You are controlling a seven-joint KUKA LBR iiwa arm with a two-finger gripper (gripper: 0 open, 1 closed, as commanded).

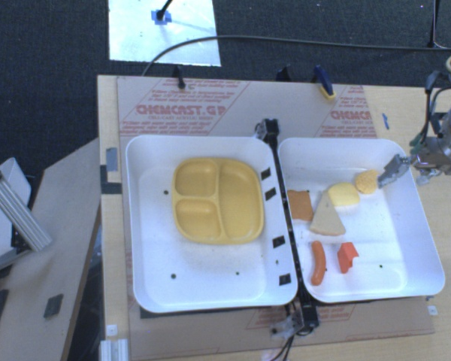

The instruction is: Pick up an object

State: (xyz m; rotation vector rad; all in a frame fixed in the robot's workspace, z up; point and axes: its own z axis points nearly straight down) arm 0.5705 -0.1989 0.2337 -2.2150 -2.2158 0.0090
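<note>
You see dark carpet floor beyond the bench's far edge, with a pale square sheet lying on it.

My gripper hangs at the far right corner of the right bin, its tip just beside a round yellow cookie — touching or not, I can't tell. Next to the cookie sits a pale yellow lump, then a tan wedge, a brown toast slice, an orange sausage and a small red block. In the left bin — a yellow divided plate, lying flat.
</note>
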